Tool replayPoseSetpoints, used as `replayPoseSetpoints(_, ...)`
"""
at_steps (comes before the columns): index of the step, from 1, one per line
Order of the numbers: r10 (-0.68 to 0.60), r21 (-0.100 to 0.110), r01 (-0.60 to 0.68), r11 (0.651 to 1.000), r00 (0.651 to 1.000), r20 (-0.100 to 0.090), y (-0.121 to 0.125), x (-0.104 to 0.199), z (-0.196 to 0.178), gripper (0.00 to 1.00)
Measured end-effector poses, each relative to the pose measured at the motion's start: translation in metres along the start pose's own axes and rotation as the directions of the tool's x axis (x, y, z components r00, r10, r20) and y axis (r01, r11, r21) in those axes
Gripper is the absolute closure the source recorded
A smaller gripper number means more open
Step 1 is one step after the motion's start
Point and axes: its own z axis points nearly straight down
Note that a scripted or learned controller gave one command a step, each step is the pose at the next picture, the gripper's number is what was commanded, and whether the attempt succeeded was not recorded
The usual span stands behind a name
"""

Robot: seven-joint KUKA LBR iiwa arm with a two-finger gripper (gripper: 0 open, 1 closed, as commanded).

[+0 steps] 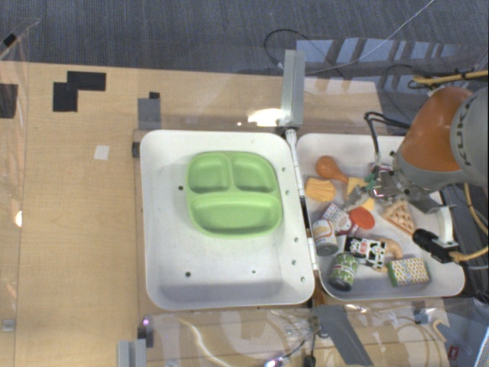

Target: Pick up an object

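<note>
Clutter fills the right bin (455, 283); my gripper (380, 183) hangs over its upper middle, state unclear to me, with the yellow wedge (367, 204) just below-left of it.

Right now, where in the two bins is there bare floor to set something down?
Left bin: bare floor all round the green divided plate, widest along the near edge. Right bin: crowded with small items under the gripper; only thin gaps.
</note>
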Motion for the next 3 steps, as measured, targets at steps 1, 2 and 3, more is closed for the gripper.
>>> replayPoseSetpoints(1,-0.002,-0.006,0.002,1.0,1.0,-0.002,0.003,0.002,-0.012,1.0)
replayPoseSetpoints(2,0.253,0.008,-0.253,0.967,0.967,0.001,0.083,-0.052,-0.131,1.0)
replayPoseSetpoints(3,0.286,0.008,-0.286,0.958,0.958,0.0,0.079,-0.042,-0.196,1.0)
